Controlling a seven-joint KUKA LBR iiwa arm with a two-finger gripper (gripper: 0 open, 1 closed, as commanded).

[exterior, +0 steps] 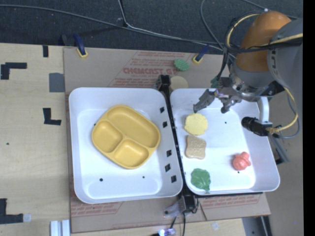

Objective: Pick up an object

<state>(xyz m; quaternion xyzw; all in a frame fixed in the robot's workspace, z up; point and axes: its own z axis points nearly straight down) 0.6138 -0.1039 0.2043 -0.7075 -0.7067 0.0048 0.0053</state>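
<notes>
Sitting in the left bin (pixel 78 146): a yellow tray (pixel 126 136) with three compartments, tilted on the floor, nothing lying in it. Lying down the left side of the right bin (pixel 268 173), from far to near: a yellow disc (pixel 196 124), a tan slab (pixel 196 148) touching or nearly touching it, and a green piece (pixel 201 179) a little apart below. Resting near the right wall, well apart from those three: a red piece (pixel 240 161). Hovering over the far end of the right bin, just up and right of the disc: the gripper (pixel 215 102), fingers spread, gripping nothing. Reaching in behind it from the right: the arm (pixel 261 38). Judging the disc the nearest and likeliest target, though any piece would serve. Advising for a clean grab: shifting left and nearer until centred over the disc, keeping the fingers wide enough to straddle it, turning the wrist so neither finger lands on the slab, lowering fully to the floor before closing, then lifting straight up. Risking otherwise: pinching only an edge and flicking the flat disc away.
</notes>
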